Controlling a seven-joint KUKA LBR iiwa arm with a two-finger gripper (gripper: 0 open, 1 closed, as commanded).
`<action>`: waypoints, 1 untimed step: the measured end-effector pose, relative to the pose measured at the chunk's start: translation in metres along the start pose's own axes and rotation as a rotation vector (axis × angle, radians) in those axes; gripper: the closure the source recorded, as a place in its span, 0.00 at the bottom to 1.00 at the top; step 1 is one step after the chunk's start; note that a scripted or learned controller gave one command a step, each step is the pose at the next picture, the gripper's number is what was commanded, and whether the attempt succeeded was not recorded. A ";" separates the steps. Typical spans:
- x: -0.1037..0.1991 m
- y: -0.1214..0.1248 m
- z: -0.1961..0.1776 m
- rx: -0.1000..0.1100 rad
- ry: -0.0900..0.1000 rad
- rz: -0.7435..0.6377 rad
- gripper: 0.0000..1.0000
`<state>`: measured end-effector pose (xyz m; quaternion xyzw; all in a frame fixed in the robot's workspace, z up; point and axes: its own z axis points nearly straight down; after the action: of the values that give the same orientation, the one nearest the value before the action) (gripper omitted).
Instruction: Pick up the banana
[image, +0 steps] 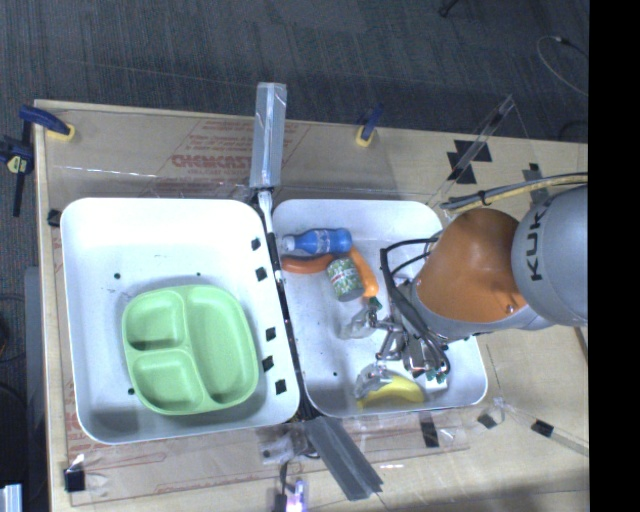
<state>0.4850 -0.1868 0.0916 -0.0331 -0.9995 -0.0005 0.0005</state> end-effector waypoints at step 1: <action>-0.043 -0.015 -0.001 0.001 -0.003 -0.216 0.00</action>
<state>0.5268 -0.2043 0.0927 0.0746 -0.9972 0.0001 -0.0010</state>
